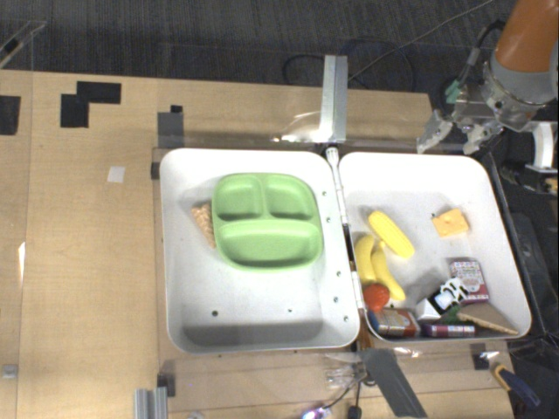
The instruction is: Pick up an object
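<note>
In the right bin (489, 186), the cheese wedge (451, 223) lies alone just beyond the bananas (384, 251); it looks light, soft-edged, best pinched across its flat sides. Farther off, past the bin's rim, the gripper (454, 133) hangs spread and empty.

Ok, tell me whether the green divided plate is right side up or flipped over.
Right side up: the green plate lies flat in the left bin with its three compartments facing upward.
</note>
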Tool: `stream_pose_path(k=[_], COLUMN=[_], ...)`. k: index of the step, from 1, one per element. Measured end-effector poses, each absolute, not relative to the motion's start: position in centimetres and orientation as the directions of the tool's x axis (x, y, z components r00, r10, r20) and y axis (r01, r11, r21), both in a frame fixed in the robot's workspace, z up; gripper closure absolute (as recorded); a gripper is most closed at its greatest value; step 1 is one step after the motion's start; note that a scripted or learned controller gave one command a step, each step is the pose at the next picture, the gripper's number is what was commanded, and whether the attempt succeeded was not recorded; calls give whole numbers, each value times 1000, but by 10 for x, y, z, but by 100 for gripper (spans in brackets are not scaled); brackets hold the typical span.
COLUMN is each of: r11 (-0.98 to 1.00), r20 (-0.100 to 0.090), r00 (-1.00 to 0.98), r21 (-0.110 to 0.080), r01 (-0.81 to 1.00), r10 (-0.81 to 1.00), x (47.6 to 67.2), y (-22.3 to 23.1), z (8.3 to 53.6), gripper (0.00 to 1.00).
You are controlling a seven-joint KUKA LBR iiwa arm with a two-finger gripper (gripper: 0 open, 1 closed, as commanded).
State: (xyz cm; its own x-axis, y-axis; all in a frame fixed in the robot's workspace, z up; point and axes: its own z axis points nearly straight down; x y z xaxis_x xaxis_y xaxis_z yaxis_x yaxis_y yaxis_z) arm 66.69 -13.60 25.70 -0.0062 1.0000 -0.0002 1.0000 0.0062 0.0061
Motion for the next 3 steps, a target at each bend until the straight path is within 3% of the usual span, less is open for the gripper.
stream_pose_path(k=[1, 2, 3], r11=[-22, 8, 70], r20=[-1, 0, -2], r00=[22, -8, -70], r21=[5, 14, 19], r01=[1000, 1000, 997], r10=[1000, 1000, 998], x=[670, 603, 575], y=[-158, -92, -85], z=[174, 91, 92], gripper=[0, 0, 0])
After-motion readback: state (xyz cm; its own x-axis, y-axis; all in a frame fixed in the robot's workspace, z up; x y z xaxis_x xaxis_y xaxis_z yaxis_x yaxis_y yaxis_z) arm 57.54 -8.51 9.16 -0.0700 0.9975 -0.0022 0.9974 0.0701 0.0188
